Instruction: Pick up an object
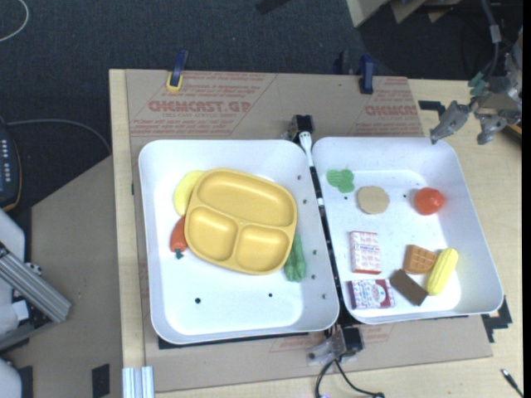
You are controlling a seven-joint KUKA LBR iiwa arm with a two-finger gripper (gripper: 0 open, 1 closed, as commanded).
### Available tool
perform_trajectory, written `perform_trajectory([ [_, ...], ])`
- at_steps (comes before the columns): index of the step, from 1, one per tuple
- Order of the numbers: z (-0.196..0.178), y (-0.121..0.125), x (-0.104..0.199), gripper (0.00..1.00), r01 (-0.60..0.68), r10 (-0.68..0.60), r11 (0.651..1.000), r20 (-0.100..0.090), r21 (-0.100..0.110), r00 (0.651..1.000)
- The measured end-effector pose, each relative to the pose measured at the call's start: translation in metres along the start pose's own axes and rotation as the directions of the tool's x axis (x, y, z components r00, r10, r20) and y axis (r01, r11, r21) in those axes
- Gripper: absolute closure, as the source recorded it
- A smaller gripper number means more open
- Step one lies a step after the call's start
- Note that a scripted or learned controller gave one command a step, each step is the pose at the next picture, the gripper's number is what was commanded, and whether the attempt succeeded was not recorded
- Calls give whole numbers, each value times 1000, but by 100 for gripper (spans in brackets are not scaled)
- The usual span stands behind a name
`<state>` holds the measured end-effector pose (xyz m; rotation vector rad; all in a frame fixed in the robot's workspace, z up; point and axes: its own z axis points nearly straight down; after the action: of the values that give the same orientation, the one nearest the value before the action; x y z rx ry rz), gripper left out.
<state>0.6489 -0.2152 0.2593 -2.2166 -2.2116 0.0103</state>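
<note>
Over the right bin's [470, 181] far right corner, the gripper [465, 121] hangs with fingers spread, nothing in them. The tomato [428, 201] sits nearest, near the bin's far edge, apart from the cookie [372, 199], so probably the easiest grab.

The bench [249, 98] was a flat tan board printed with red lettering, held at its far edge by a yellow clamp [175, 80] and a blue clamp [366, 73]. Directly on it lay two shallow white plastic bins, the left bin [158, 222] and the right bin [465, 189], touching side by side.
</note>
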Motion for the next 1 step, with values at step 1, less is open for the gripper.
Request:
perform_trajectory([
  [1, -8, 2, 0, 0, 3, -3, 1000, 3, -12, 1000],
])
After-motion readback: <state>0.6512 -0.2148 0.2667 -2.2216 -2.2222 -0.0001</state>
